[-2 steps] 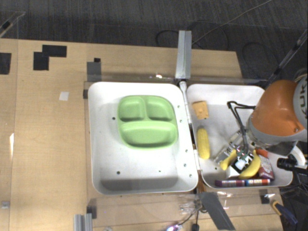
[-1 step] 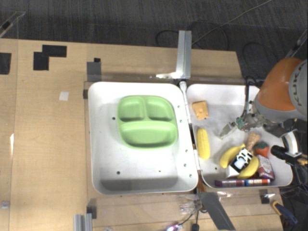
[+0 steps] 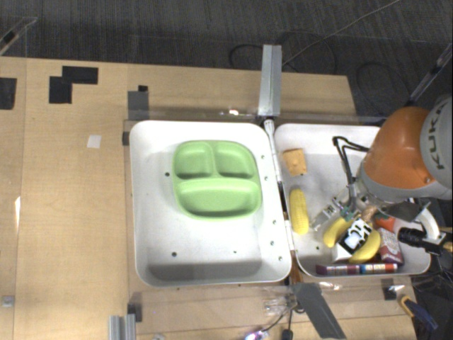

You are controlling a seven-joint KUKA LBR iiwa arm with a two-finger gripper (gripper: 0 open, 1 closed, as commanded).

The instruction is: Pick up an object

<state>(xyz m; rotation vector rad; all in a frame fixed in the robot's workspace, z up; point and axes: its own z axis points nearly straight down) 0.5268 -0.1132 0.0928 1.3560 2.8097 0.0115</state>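
Two white bins (image 3: 141,211) sit side by side. Gripper (image 3: 345,214) is low in the right bin, beside a banana (image 3: 334,232). Finger state: cannot tell.

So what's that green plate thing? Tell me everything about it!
The green plate looks like smooth plastic, light green, with rounded corners. It has three sections: two small ones at the far side and one wide one nearer the camera. It lies flat, turned slightly, in the left bin, touching only the bin's floor.
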